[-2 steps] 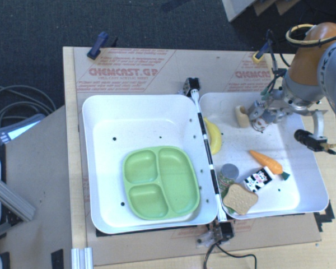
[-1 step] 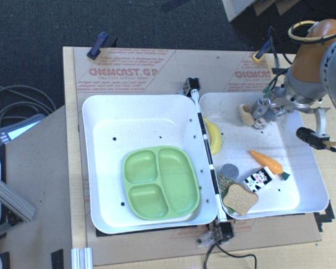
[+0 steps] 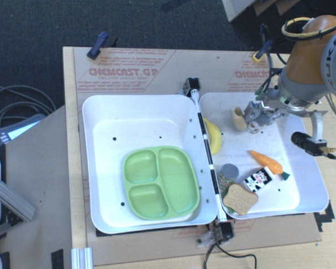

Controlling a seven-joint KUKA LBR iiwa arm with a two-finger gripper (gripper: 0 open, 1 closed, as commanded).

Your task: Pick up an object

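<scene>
Small tan lumpy toy (image 3: 239,119) just beside grey metal gripper (image 3: 256,118), toward yellow banana (image 3: 214,136). Too blurry to say if pinching

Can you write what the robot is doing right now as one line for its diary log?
gripper: low in right white bin, beside small tan object | loose in that bin: orange plastic carrot, toy bread slice | left bin: green divided plate

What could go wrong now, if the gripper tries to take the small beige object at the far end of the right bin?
1. The gripper sits beside the beige object, not around it, so it may only push it away.
2. That object lies near the right bin's far wall, which could block the approach.
3. The banana is close and might get knocked.
</scene>
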